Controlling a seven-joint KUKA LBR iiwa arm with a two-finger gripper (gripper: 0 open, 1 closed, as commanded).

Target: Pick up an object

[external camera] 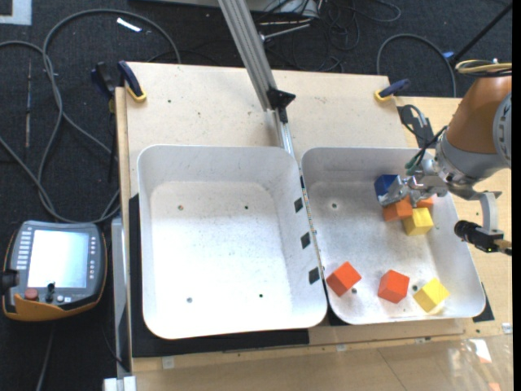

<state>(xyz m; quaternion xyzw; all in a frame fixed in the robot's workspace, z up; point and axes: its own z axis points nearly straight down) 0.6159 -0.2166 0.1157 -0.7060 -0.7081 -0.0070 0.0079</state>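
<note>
My gripper [409,191] reaches down into the right bin [358,169] from the right, over a tight cluster of blocks. That cluster holds a blue block [384,186], an orange block [396,211] and a yellow block [419,221]. The gripper's tip sits right against the blue and orange blocks. Along the bin's near side lie two more orange blocks [343,278] [394,286] and a yellow block [431,295].
The left bin [155,218] stands beside the right one, separated by a ridge with black marks. A slanted metal rail [248,43] runs from the top down to the bins' junction. A teach pendant [53,267] lies on the floor at left.
</note>
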